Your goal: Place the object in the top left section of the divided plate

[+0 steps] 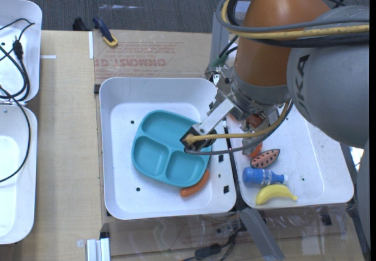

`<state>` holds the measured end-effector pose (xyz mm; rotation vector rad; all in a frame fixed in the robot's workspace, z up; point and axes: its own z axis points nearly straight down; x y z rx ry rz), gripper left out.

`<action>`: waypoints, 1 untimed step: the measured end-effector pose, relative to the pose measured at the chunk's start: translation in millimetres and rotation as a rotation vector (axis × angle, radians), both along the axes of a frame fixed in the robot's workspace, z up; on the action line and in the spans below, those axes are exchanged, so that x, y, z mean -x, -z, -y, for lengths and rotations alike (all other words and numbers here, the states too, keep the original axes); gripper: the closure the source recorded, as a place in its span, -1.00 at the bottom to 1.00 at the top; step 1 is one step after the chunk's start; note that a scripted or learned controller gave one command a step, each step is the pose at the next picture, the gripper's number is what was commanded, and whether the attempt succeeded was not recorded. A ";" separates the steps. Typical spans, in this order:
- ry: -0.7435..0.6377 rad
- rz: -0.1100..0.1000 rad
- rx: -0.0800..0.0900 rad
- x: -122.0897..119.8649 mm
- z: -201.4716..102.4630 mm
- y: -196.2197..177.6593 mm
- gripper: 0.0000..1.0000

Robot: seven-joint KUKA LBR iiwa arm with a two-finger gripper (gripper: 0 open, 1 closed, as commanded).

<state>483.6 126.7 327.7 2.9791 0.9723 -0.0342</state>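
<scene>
A: Jaws?
B: Could not tell; the wrist hid them.
A: Object?
B: Likely the orange stick, lower centre, touching the divided plate rim. Risk: a nudge rolls it away.

Single fixed camera above bench, slanting down, both bins framed

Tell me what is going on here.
The KUKA arm reaches in over the seam between the two white bins, its wrist above the right edge of the teal divided plate in the left bin. An orange sausage lies outside the plate at its lower right rim. A watermelon slice, a blue bottle and a banana lie in the right bin. I cannot tell whether anything is being held.
</scene>
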 end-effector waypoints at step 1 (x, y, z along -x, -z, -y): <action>-0.004 -0.009 0.007 -0.4 0.4 -5.3 1.00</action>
